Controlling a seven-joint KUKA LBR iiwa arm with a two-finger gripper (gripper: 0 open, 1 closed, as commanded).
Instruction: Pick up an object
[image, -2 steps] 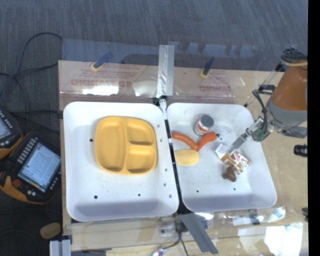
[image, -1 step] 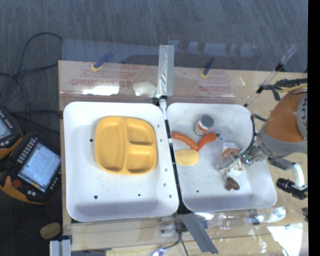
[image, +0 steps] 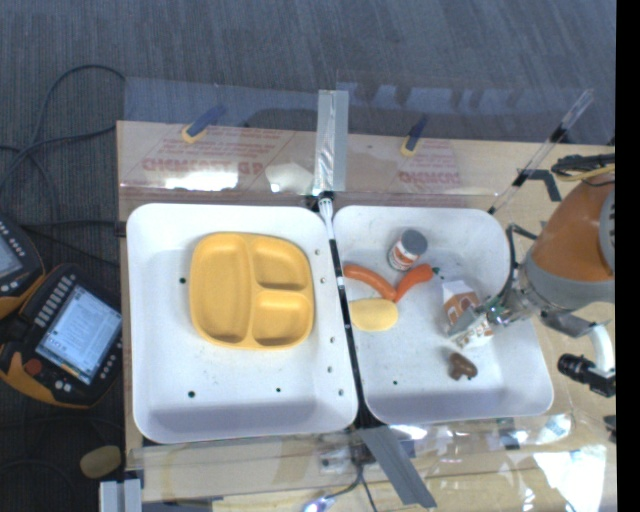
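Your gripper sits low at the right bin's right edge, over a small orange-and-white packet, likely to grab it; you cannot tell how its fingers stand, and the yellow divided tray fills the left bin.

A robotics lab: teach pendant, cables, test bench.

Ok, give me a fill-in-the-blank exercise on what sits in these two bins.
1. The yellow tray lies in the ____ bin.
2. That tray has ____ compartments.
3. The small can stands in the ____ bin, beside the orange sausage.
4. The arm's band is ____.

Missing words: left; three; right; orange
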